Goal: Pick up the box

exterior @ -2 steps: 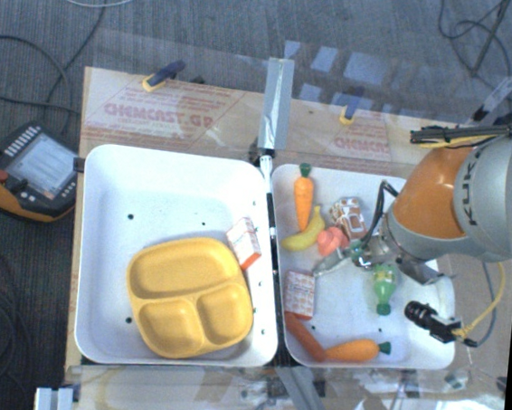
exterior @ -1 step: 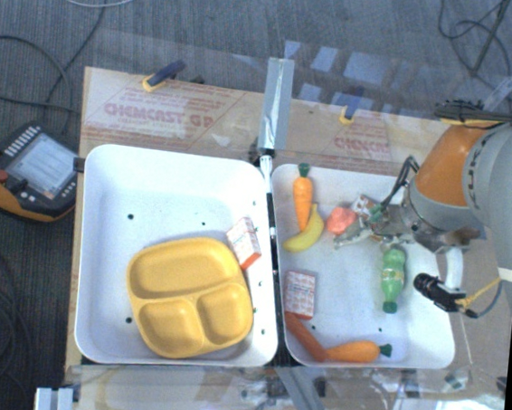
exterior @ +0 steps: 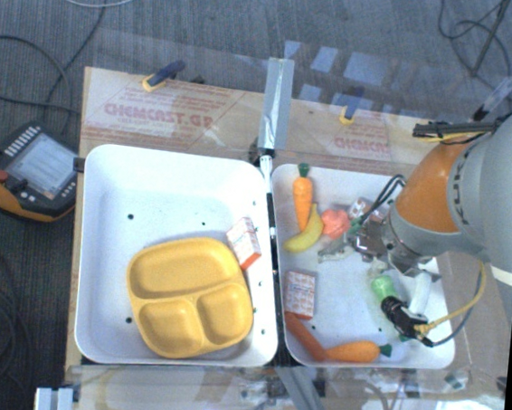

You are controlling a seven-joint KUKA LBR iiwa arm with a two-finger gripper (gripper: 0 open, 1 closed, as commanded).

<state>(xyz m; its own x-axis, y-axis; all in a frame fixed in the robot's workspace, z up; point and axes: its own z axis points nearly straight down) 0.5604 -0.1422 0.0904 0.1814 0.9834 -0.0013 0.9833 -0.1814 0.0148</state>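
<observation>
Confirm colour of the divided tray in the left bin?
Yellow; the three-compartment plastic tray shows plainly in the camera view.

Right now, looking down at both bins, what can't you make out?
- Gripper: the arm's wrist hides its fingers.
- Box in the right bin: label print too small to read.
- Second small box by the yellow tray: print also too small.

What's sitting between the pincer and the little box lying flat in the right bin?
Nothing visible blocks it. The pincer sits over the right bin, near the pink toy. The box lies flat below and to its left, with bare bin floor between them. The banana lies just off that line.
</observation>
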